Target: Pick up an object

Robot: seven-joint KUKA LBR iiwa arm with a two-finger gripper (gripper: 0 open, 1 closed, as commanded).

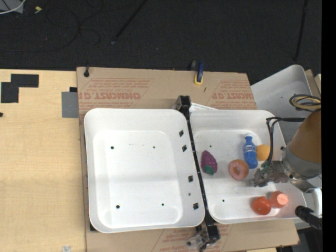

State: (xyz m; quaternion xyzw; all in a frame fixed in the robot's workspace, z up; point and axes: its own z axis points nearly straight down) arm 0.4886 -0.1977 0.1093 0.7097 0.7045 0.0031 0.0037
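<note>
Gripper point(261, 178) low in the right bin point(231, 214), finger state impossible to tell, donut point(239, 169) at 9 o'clock, bottle point(250, 151) at 11, tomato point(261, 206) at 6.

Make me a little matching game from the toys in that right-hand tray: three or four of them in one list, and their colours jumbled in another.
Things:
1. bottle
2. grape bunch
3. doughnut
4. tomato-like ball

Colours:
A. purple
B. red-orange
C. blue
D. pink

Pairs: 1-C, 2-A, 3-D, 4-B.

All four lie in the right bin.
</note>
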